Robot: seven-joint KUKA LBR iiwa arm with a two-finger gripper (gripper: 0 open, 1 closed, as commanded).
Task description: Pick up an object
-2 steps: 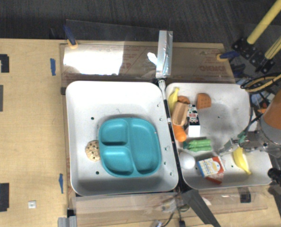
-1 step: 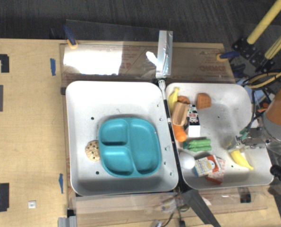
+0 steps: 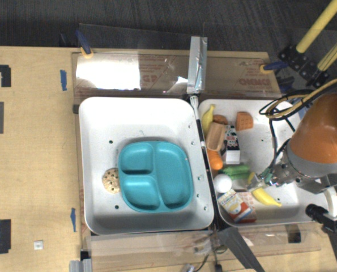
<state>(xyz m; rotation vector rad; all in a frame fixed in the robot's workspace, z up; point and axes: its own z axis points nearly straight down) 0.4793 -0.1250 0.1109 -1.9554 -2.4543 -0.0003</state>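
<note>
My gripper [image 3: 268,178] hangs low over the right bin [image 3: 281,115], below the orange band of the arm. It sits just above a small yellow banana-shaped toy [image 3: 266,197] and beside a green item [image 3: 236,171]. Close to it on the left lie a white ball [image 3: 222,182] and a red and white carton [image 3: 236,204]. Whether anything is held is hidden by the wrist.
Further back in the right bin lie a yellow banana [image 3: 207,114], a tan wooden block [image 3: 216,135], an orange piece [image 3: 244,120], a small dark-printed box [image 3: 231,140] and an orange ball [image 3: 215,161]. The left bin [image 3: 100,118] holds a teal divided plate [image 3: 155,175] and a cookie [image 3: 110,180].
</note>
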